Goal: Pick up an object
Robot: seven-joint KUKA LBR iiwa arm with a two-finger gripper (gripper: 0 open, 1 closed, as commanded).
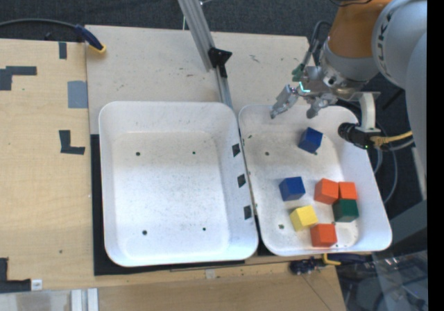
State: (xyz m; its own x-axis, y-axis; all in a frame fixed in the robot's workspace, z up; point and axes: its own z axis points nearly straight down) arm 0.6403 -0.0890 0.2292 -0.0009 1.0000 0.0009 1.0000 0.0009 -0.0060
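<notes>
I read the pick as not yet made: my gripper (300,104) hangs over the far end of the right bin (368,233) with its fingers spread and nothing between them, so the descent, closing and lift are all left. The nearest candidate, a blue cube (311,140), sits tilted and alone just nearer the camera than the gripper, well apart from the cluster of coloured blocks (326,205) at the bin's near end.
</notes>
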